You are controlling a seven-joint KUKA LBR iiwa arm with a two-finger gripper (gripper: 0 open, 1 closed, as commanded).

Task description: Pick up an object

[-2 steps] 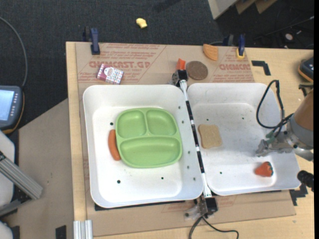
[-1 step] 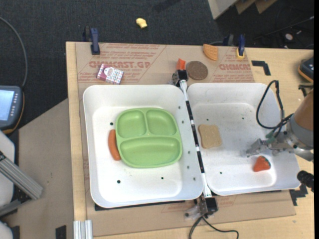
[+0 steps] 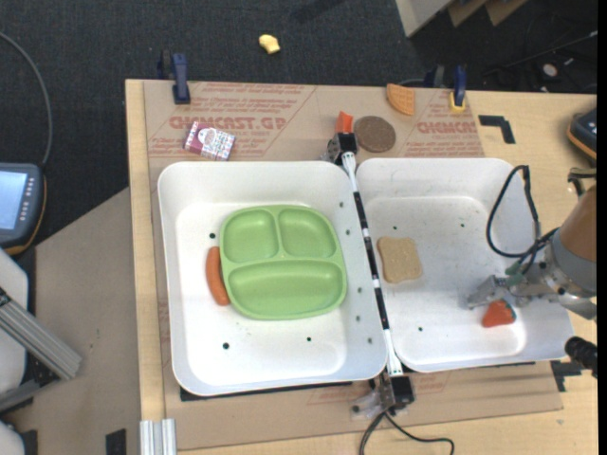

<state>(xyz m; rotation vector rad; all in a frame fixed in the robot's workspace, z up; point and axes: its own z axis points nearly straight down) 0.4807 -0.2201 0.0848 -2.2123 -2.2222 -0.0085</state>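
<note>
Our claw (image 3: 486,297) sits low in the right bin (image 3: 446,180), the red piece (image 3: 499,315) just beside its tips; we cannot tell its spread. We should centre over it before closing.

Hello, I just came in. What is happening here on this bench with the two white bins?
A robot arm reaches in from the right, and its gripper is low in the right bin, right at a small red object. Whether it has grasped the object is unclear. A tan slice lies nearby in the same bin. The left bin holds a green divided plate with an orange piece beside it.
</note>
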